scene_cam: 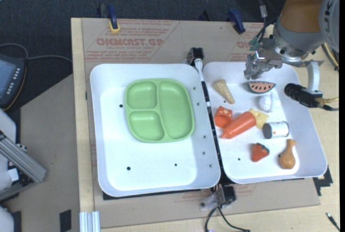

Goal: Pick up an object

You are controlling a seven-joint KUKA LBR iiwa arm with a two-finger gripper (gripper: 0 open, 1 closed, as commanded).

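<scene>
The right bin (307, 163) holds several toy foods: a watermelon slice (261, 86), a cone-shaped bread piece (225, 91), an orange carrot (239, 124), a red pepper piece (222, 115), a strawberry (259, 152), a chicken drumstick (288, 156), a small white-and-black cylinder (275, 129), a white item (266, 101) and a yellow piece (260, 116). My gripper (253, 72) hangs at the bin's far side, just left of and above the watermelon slice. Nothing shows between its fingers.
The left bin (108, 171) holds a green divided plate (160, 109). The grey and orange arm (307, 4) comes in from the upper right. A black cylinder part (302, 95) sticks out over the right bin's right side. Clamps (113, 18) sit on the bench's far edge.
</scene>
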